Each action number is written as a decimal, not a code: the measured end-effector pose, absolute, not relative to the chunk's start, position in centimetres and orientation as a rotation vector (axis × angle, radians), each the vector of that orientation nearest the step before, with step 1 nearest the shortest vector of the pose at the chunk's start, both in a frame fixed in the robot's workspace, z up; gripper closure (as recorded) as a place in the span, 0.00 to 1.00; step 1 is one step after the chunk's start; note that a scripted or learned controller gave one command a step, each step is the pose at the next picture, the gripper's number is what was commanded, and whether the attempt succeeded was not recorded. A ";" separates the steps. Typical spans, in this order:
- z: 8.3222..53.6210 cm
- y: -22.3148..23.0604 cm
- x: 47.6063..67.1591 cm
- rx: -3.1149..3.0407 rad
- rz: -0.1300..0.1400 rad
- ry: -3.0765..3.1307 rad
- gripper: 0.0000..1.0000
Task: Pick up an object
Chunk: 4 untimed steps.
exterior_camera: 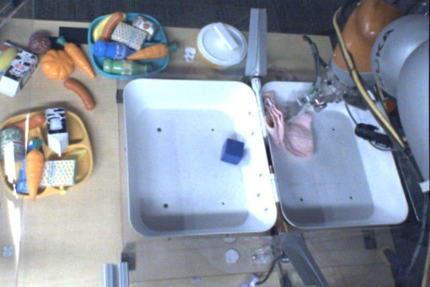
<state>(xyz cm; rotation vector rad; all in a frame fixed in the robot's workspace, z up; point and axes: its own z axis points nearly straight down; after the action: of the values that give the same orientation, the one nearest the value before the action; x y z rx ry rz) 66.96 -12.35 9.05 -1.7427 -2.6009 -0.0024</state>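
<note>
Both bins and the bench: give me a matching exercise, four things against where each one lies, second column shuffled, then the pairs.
Things:
1. blue cube
2. pink cloth
3. white lid
4. gripper

Places:
A. on the bench behind the bins
B. in the left bin
C. over the back of the right bin, at the cloth's upper edge
D. in the right bin, against its left wall

Pairs: 1-B, 2-D, 3-A, 4-C
</note>
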 end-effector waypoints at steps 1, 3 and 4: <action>9.2 -12.1 64.1 -1.523 -0.012 -2.767 0.00; 9.2 -10.6 59.7 -1.572 -0.015 -2.740 0.00; 9.0 -13.7 66.9 -1.667 0.000 -2.647 0.00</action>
<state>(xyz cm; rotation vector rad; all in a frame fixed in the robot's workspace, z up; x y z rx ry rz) 66.91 -13.73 8.98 -1.6666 -2.6468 -0.0004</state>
